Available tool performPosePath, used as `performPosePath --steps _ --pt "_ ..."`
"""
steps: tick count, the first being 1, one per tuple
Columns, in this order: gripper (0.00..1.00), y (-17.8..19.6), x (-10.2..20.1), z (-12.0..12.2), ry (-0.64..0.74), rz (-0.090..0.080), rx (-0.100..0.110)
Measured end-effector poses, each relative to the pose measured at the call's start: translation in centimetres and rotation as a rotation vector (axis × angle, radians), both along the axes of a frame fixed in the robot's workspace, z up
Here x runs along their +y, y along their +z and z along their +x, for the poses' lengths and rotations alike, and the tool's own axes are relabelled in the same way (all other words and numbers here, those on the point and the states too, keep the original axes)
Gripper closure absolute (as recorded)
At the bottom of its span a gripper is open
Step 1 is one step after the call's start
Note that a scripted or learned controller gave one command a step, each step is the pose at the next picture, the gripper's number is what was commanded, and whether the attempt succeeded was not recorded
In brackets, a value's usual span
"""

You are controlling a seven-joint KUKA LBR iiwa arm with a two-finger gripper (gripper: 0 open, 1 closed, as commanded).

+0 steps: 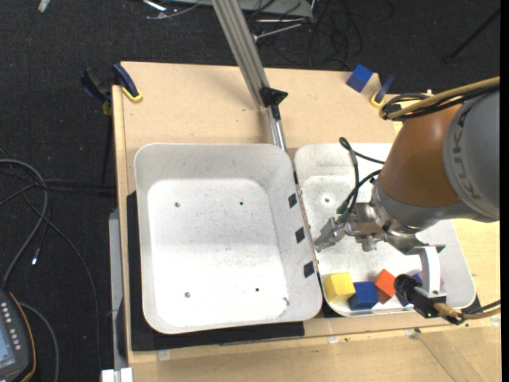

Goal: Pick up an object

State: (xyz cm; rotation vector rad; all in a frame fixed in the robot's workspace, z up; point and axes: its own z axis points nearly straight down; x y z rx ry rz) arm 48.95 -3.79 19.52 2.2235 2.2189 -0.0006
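Observation:
Three small blocks lie along the front edge of the right bin (318, 165): a yellow block (339, 286), a blue block (364, 294) touching it, and an orange block (385, 283) just right of those. My gripper (328, 234) hangs low over the middle-left of this bin, close to the wall shared with the left bin. It sits above and slightly left of the yellow block, apart from all three blocks. I see nothing held in it. The arm's grey and orange body covers the right half of the bin.
The left bin (215, 237) stands directly beside the right one, and black clips sit along their shared wall. A blue block (360, 76) rests on the bench at the back right. A metal pole (242, 42) slants in from the back.

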Motion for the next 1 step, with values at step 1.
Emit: performPosePath --steps 1 --pt "1.00 1.01 0.10 0.11 0.003 0.000 -0.003"
